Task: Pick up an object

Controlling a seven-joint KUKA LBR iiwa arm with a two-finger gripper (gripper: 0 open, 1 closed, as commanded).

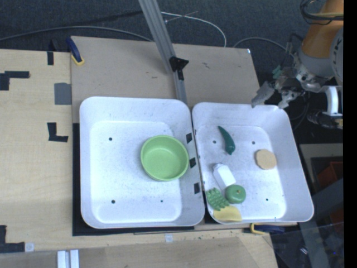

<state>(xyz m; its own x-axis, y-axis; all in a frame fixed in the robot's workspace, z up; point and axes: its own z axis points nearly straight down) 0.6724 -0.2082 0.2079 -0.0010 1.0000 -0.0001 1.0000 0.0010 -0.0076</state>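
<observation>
My claw (271, 95) hangs open and empty over the right bin's (290, 127) far rim. I favour the green pepper (226, 139) mid-bin: probably light, stiff, slick plastic, so I'd pinch across its narrow middle.

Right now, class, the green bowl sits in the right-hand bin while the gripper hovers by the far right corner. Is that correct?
Not quite. The camera view shows the green bowl in the left bin, not the right one. The gripper does hover by the far right corner.
</observation>
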